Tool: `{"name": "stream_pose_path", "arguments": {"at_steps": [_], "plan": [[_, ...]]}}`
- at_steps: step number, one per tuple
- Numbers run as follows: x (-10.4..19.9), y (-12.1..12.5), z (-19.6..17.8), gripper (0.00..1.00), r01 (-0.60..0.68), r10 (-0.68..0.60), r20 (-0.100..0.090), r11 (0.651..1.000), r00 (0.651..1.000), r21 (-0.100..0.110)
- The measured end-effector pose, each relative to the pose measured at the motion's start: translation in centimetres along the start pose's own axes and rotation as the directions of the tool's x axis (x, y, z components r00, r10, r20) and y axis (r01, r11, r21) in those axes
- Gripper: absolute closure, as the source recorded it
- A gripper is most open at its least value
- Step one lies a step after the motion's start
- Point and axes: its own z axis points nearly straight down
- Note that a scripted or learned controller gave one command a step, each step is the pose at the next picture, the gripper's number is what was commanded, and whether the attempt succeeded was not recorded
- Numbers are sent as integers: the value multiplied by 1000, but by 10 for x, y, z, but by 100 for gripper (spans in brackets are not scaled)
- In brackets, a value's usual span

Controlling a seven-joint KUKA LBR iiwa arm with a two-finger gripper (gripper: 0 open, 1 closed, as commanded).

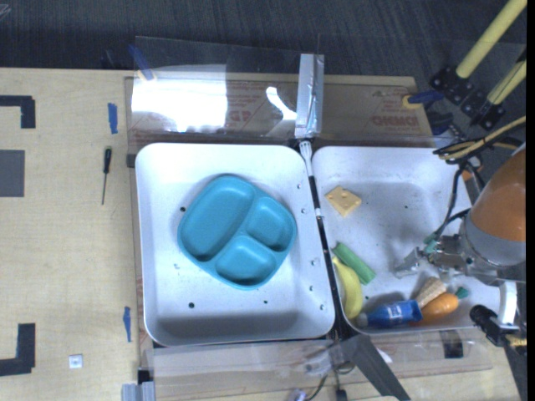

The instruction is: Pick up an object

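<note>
Objects for picking: a small heap of toy food lies in the right bin (368, 161), most of it along the near edge.
Cracker: a tan, square-cornered cracker piece (343, 200) sits alone near the bin's far left corner, well apart from the rest.
Green piece: a short green stick (354, 261) lies at a slant just right of the divider between the bins.
Banana: a yellow banana (349, 287) curves along the left wall, touching the green stick's lower side.
Blue bottle: a blue bottle (393, 313) lies on its side against the near wall, its pale end toward the banana.
Orange item: an orange, rounded piece (440, 305) rests just right of the bottle, with a tan cone-like piece (430, 290) touching its upper side.
Gripper: the metal gripper (418, 260) hangs low over the right half of this bin, just above the tan and orange pieces; whether its fingers are apart or together cannot be told, and nothing is seen between them.
Arm: the grey arm (501, 224) with its orange band comes in from the right edge.
Left bin: the left bin (167, 174) holds a blue divided plate (238, 230) with three compartments, set near its middle.
Bench: a dark screwdriver (105, 174) lies on the wooden top, left of the bins.
</note>
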Motion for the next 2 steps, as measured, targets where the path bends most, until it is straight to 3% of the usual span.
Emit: {"name": "stream_pose_path", "arguments": {"at_steps": [1, 2], "plan": [[-26, 7, -1, 0, 50, -50, -18, 999, 999, 5], [-29, 4, -42, 0, 157, -157, 0, 988, 988, 2]]}}
